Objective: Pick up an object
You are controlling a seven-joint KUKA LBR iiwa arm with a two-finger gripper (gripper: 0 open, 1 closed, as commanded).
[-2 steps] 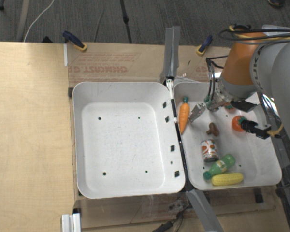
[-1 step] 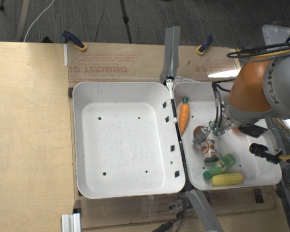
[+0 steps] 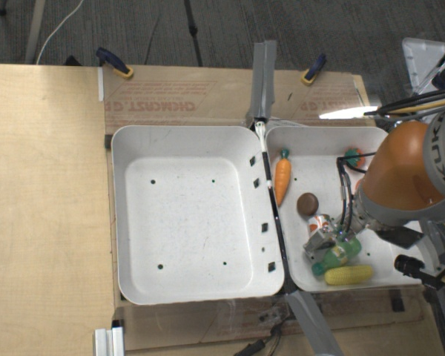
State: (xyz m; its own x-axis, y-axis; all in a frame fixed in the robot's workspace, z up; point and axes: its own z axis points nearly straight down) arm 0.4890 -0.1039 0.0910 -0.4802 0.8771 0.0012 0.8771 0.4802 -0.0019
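One metal pincer is lowered into the right-hand white bin, over a green plastic toy; whether it grips anything cannot be told. Just below lies a yellow corn cob; a brown round object and an orange toy carrot sit farther up.

Two shallow white bins sit side by side on a cardboard sheet laid over a pale wooden bench; the left bin touches the right bin along one edge. Two blue-and-yellow clamps grip the cardboard's far edge, while a white cable trails across grey carpet beyond.
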